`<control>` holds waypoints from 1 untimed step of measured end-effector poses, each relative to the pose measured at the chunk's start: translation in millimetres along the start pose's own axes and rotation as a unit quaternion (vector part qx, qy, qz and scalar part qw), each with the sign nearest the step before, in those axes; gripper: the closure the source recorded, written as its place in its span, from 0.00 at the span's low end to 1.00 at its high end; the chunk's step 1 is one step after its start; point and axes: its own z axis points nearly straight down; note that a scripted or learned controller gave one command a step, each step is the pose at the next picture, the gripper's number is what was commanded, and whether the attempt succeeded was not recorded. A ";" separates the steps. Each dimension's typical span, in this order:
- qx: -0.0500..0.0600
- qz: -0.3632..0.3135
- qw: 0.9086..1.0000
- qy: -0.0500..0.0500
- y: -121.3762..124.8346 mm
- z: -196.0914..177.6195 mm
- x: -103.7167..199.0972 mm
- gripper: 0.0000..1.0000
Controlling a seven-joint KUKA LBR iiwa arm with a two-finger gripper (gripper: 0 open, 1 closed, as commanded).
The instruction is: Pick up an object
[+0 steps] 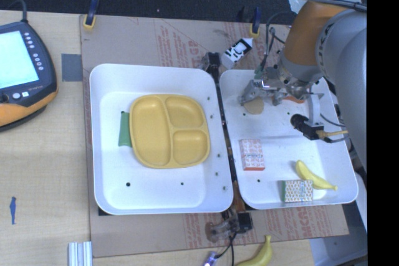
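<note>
Camera view: gripper (260,94) is hovering at the right bin's (274,134) upper left, just above a small tan object (254,107); grip state unreadable. Judgement: centre over the object before closing, staying off the bin wall.

two white bins (103,134), one yellow tray (168,131), two bananas (315,176), two small boxes (252,154)

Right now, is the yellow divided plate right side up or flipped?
Right side up. The yellow plate in the left bin shows three recessed compartments facing the camera.
</note>
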 end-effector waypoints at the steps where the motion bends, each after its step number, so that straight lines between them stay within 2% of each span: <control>1: 0.000 0.000 1.000 0.000 0.0 0.0 -0.5 0.00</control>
